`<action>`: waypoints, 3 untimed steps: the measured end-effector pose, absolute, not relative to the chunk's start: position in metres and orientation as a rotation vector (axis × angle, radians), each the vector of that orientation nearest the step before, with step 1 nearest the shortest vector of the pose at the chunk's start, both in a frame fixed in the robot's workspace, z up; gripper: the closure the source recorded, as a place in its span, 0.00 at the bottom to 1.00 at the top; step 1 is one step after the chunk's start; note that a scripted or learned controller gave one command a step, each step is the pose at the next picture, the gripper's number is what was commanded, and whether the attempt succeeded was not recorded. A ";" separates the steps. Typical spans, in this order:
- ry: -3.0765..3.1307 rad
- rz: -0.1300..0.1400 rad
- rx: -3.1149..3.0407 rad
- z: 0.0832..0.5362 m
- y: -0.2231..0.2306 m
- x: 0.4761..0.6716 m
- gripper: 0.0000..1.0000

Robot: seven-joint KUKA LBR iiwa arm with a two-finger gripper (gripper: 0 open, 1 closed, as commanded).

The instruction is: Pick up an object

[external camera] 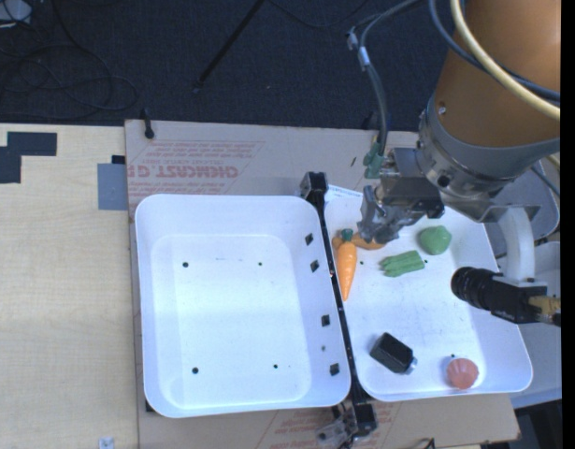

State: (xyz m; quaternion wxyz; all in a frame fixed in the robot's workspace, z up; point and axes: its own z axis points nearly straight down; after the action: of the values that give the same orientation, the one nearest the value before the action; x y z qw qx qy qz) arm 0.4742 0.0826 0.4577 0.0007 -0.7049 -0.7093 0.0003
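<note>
Hovering at the toy carrot (345, 267), we cannot tell our jaws' state; next, we should descend and grip its top.

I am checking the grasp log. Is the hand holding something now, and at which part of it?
It cannot be told. The hand is low in the right bin, at the top end of the orange carrot, but no object shows between its fingers.
</note>
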 end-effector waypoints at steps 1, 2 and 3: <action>-2.228 0.014 -2.207 0.389 0.177 0.474 1.00; -2.224 0.004 -2.218 0.405 0.229 0.476 1.00; -2.219 0.026 -2.216 0.279 0.244 0.473 1.00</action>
State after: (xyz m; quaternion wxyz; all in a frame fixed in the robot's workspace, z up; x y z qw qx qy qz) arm 0.4732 0.2442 0.2785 0.0028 -0.7067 -0.7075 0.0083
